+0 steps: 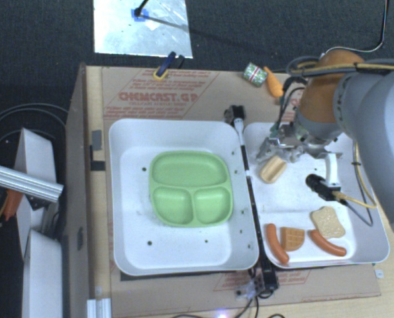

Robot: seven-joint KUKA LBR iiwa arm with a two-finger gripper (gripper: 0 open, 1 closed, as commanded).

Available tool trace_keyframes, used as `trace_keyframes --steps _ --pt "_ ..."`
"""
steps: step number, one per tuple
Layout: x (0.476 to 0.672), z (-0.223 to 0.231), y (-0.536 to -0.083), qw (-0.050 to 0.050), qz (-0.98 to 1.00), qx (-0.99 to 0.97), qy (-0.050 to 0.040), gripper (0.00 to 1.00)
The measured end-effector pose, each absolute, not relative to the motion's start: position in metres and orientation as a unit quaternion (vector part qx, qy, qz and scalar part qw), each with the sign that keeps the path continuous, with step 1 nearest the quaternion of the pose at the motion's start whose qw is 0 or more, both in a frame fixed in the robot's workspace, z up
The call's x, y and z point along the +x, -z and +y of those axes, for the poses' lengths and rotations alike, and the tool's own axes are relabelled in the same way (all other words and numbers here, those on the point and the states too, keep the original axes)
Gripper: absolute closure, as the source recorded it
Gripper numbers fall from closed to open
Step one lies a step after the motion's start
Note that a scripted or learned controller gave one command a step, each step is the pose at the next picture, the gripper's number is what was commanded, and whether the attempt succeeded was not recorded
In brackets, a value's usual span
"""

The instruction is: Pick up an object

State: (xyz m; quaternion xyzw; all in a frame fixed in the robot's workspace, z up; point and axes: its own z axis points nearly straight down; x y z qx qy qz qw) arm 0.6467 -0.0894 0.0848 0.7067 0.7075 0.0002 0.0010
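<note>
Your gripper sits low in the right bin, fingers' spread impossible to tell, just above the tan bread roll. Beyond lie toast, waffle and sausages; the green tray occupies the left bin.

Grey arm reaches in from right, orange-banded wrist bent down, gripper low

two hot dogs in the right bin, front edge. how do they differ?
Left hot dog is the longer of the two and runs nearly straight front to back, against the bin's left wall, just left of the waffle piece. Right hot dog is shorter and lies slanted across, below the bread slice. Both are orange-red, lie flat in the right bin, away from the gripper.
</note>
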Motion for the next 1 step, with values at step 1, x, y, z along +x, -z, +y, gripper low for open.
trace_keyframes --steps 1 --pt "0.6564 -0.0897 -0.0849 0.001 0.709 0.706 -0.0009 0.00"
